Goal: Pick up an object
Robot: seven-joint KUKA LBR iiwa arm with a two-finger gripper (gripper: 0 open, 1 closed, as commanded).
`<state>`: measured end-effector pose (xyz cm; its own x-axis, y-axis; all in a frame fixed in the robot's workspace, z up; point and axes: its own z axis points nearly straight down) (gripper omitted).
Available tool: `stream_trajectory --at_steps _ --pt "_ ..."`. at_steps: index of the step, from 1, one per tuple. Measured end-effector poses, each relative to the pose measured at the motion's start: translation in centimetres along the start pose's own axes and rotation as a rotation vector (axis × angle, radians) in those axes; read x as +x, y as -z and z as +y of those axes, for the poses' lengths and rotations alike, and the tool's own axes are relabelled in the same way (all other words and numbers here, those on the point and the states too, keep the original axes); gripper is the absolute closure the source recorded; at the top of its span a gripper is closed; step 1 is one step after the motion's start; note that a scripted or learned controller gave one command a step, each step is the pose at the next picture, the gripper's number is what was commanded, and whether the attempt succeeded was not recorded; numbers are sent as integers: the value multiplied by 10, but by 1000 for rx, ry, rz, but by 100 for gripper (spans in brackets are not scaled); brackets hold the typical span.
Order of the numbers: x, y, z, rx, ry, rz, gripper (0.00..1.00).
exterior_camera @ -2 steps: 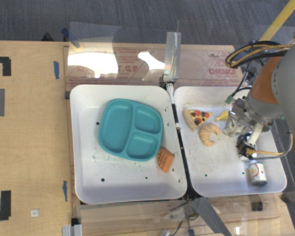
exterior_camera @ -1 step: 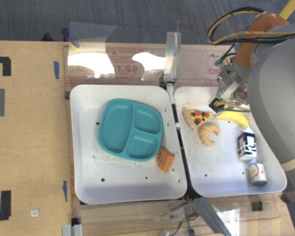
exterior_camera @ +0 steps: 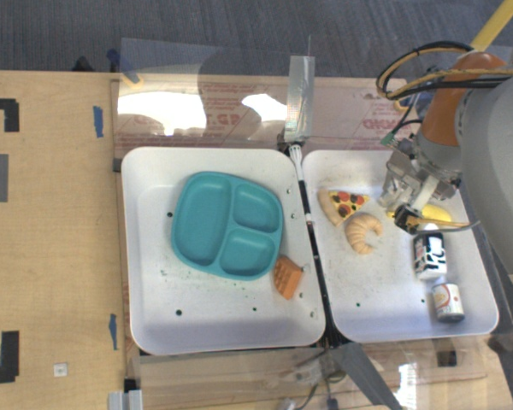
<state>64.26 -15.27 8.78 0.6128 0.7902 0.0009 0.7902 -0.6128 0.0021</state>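
My gripper hangs low over the upper right part of the right bin, tilted down to the left. Just beneath and to its right lies a yellow banana-like piece, partly hidden by the gripper. A pizza slice and a croissant lie to the gripper's left. Below the gripper stand a dark can with white print and a small red and white can.
The left bin holds a teal divided plate and an orange ridged piece near the rail between the bins. A clear panel stands behind the bins. Cables loop above the wrist.
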Motion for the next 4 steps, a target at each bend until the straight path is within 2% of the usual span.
stream_trajectory --at_steps 1,2,3,4 --pt "-18 -1 27 0 -490 0 100" --pt "-16 11 27 0 -486 0 100" --pt "-46 0 44 8 -701 6 100" --pt "-43 12 44 6 -695 7 100"
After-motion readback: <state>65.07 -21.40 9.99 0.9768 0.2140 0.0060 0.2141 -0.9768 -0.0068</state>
